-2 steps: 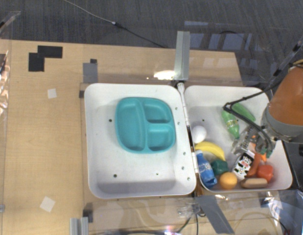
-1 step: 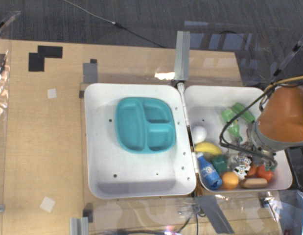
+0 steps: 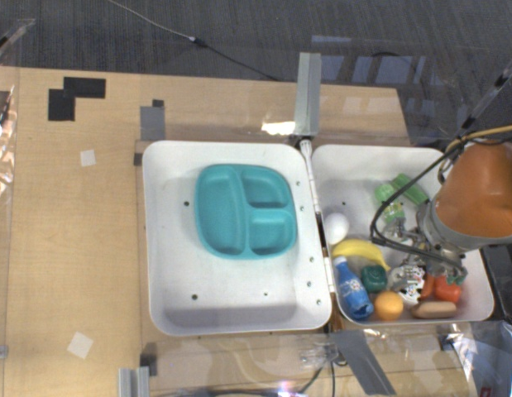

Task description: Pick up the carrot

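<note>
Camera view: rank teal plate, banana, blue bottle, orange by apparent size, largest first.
1. teal plate, by far the largest.
2-3. banana and blue bottle: look alike in size, so not ranked.
4. orange, smallest.

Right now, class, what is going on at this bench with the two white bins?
A grey robot arm with an orange band reaches in from the right over the right bin. Its gripper sits low among a crowd of small items near the bin's front corner: a banana, a blue bottle, an orange, a white egg and an orange-red piece, possibly the carrot. Nothing is visibly grasped. The left bin holds a teal divided plate.
</note>
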Available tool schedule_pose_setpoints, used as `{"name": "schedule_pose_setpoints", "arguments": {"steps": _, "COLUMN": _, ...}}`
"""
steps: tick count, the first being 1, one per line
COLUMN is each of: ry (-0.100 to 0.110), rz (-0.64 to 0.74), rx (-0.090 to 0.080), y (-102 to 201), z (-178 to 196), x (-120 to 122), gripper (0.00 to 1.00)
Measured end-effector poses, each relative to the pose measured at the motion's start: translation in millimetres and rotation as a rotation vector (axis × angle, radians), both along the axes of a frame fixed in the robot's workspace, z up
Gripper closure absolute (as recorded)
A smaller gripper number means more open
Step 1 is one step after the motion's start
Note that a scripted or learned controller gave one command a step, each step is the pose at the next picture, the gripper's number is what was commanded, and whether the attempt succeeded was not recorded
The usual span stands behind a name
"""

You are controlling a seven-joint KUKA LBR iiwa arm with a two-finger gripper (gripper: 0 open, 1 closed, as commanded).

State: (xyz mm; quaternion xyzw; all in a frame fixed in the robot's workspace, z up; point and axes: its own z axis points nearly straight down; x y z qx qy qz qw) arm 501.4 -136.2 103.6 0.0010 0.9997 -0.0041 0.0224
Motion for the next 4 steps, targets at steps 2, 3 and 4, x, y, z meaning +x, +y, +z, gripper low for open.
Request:
{"name": "schedule_pose_setpoints", "arguments": {"steps": 2, "ry": 0.023, "rz": 0.338, "rx": -0.012, "y": -43.5, "z": 74.2, "x": 115.3, "gripper": 0.0}}
{"name": "schedule_pose_setpoints", "arguments": {"steps": 3, "ry": 0.042, "rz": 0.4, "rx": -0.001, "y": -70.5, "z": 11.4, "x": 78.8, "gripper": 0.0}}
{"name": "schedule_pose_setpoints", "arguments": {"steps": 4, "ry": 0.031, "rz": 0.353, "rx": -0.005, "y": -68.9, "z": -13.8, "x": 49.2, "gripper": 0.0}}
